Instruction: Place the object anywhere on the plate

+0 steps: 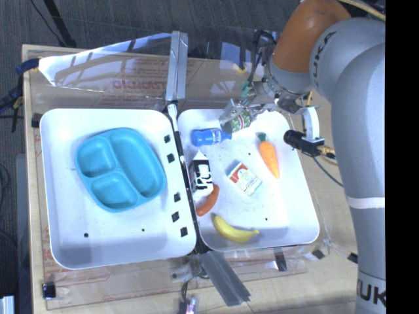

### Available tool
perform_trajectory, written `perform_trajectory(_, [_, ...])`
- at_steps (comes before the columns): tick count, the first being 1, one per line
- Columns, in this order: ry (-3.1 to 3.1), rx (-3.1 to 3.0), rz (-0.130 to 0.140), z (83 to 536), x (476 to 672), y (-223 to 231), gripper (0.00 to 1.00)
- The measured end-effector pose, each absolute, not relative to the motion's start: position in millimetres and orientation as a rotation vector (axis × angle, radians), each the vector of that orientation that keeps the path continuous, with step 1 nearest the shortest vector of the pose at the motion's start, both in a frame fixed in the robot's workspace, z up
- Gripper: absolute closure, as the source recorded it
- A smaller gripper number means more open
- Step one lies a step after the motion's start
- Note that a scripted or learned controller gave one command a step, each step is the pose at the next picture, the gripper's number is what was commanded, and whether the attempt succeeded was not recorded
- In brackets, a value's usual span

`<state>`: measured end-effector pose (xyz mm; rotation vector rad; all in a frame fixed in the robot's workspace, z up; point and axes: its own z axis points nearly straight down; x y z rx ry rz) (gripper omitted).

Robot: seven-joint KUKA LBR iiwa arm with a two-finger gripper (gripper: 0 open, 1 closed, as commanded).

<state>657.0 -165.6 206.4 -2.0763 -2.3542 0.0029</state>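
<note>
Scene: A grey arm with an orange band reaches from the right over the right bin [308, 224], its gripper [252, 106] low at the bin's far edge.
Object: A clear plastic bottle [222, 127] with a blue cap lies on the bin floor, its clear end right under the gripper.
Jaws: Their state cannot be told; wrist hardware and cables crowd that spot.
Plate: The blue divided plate [120, 168] sits in the left bin [62, 241], well apart from the bottle.
Bystanders: A carrot [269, 157], small carton [245, 178], banana [234, 229] and red pepper [207, 200] lie near.
Doing it well: The grasp likely calls for closing across the bottle's body, lifting clear of the divider between bins, then lowering over any plate compartment.
Hard to read: Whether the bottle is touched or merely overlapped; the label on its clear end is blurred.
</note>
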Motion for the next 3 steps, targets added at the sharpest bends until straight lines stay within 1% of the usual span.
perform_trajectory(1, [-2.412, -2.007, 0.006, 190, 631.2, -51, 1.0])
perform_trajectory(2, [-2.494, -1.906, 0.005, 190, 593.7, 34, 1.0])
perform_trajectory(3, [-2.493, -1.908, 0.005, 191, 593.8, 34, 0.0])
